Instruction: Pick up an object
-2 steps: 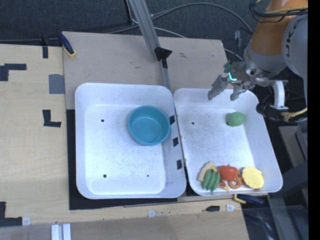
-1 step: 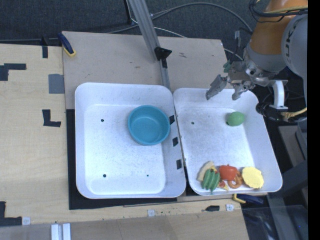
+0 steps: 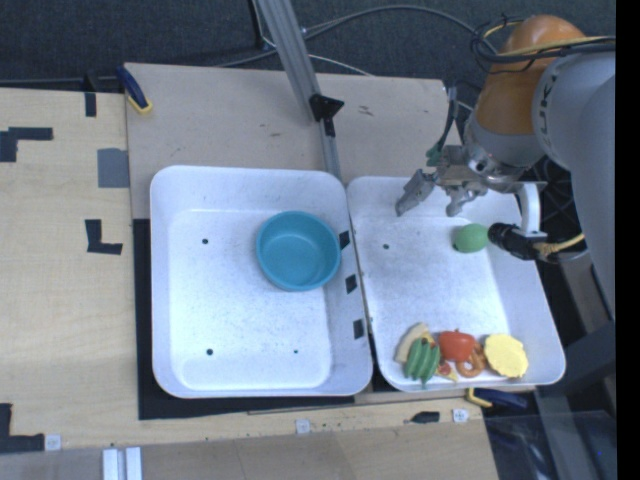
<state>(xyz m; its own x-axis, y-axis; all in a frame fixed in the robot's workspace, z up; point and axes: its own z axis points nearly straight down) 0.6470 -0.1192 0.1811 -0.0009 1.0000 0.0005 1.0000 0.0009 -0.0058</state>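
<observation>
Bowl (image 3: 297, 250) fills left bin (image 3: 180, 268); open, empty hand (image 3: 432, 204) over right bin (image 3: 420, 278).

Two white bins (image 3: 250, 373), one blue bowl (image 3: 297, 250), one green ball (image 3: 469, 238), one yellow toy (image 3: 506, 355), one red toy (image 3: 457, 345), one green toy (image 3: 422, 359), one claw (image 3: 434, 201)

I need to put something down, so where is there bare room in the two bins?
Left bin: bare all around the blue bowl. Right bin: bare middle, between the green ball and the toys crowding its near edge. The gripper hangs over its far end.
</observation>
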